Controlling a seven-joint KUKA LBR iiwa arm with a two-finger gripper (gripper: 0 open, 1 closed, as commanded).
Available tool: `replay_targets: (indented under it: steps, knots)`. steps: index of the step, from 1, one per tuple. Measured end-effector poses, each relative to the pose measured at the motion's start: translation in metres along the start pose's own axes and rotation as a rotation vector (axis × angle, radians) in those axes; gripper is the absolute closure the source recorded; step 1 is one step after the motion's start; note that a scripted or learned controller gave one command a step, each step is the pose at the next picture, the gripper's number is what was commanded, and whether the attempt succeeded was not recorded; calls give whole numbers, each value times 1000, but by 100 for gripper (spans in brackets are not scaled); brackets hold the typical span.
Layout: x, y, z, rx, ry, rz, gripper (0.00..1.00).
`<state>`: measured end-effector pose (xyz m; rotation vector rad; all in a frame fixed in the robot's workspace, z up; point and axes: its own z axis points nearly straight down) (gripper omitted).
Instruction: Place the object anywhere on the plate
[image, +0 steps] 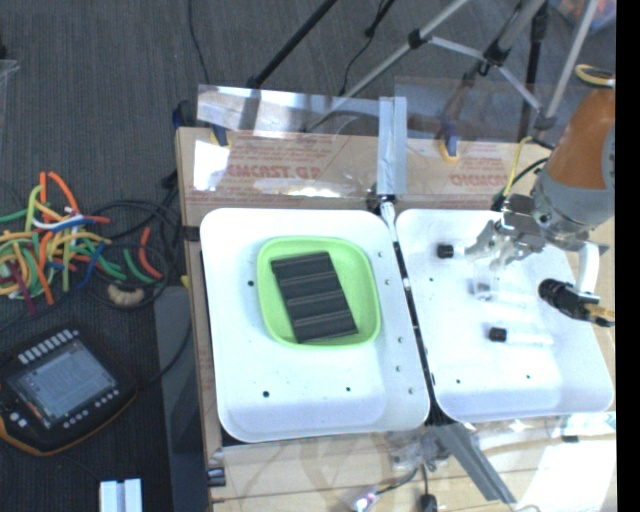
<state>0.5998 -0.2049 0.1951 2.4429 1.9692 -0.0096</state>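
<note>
The claw (497, 245) hangs over the far part of the right bin (520, 385), and its two pale fingers are spread apart with nothing between them. The dark ribbed object (315, 296) lies flat on the green plate (270, 300) in the left bin (300, 400), well apart from the claw, on the other side of the divide between the bins. Just beside the claw, a small black piece (445, 251) rests on the floor of the right bin. Another small black piece (496, 334) lies nearer to the camera than the claw.
</note>
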Motion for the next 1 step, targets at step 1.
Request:
replay_targets:
  steps: [1]
  knots:
    - [0,0,0,0,0,0,0]
